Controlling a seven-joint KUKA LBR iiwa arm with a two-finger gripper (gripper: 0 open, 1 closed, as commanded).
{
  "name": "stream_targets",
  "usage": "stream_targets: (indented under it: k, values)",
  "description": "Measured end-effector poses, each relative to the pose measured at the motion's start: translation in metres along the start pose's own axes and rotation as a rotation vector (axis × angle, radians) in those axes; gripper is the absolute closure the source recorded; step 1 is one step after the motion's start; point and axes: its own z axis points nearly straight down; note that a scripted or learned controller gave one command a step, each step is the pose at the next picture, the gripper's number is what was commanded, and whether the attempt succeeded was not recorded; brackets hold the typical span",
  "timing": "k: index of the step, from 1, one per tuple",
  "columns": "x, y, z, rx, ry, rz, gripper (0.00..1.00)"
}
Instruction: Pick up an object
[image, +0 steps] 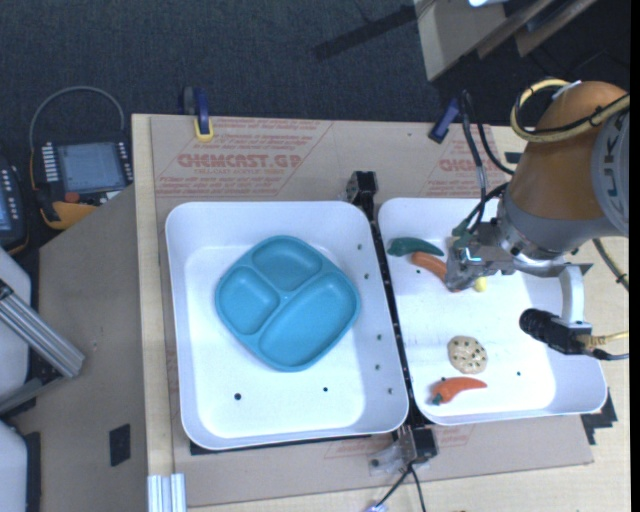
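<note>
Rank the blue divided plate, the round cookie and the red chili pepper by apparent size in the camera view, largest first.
1. Blue divided plate, by far the largest.
2. Red chili pepper and round cookie: the pepper looks longer and the cookie wider, so too close to rank.

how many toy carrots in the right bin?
2. One carrot lies near the bin's top left, just left of the hand; the other carrot lies near the bottom edge, below the cookie. The arm may hide more.
</note>
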Motion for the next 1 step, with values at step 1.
stream_targets:
  k: [1]
  values:
    - [0.0469, -0.0074, 0.0026, 0.001, 0.001, -0.001, 1.00]
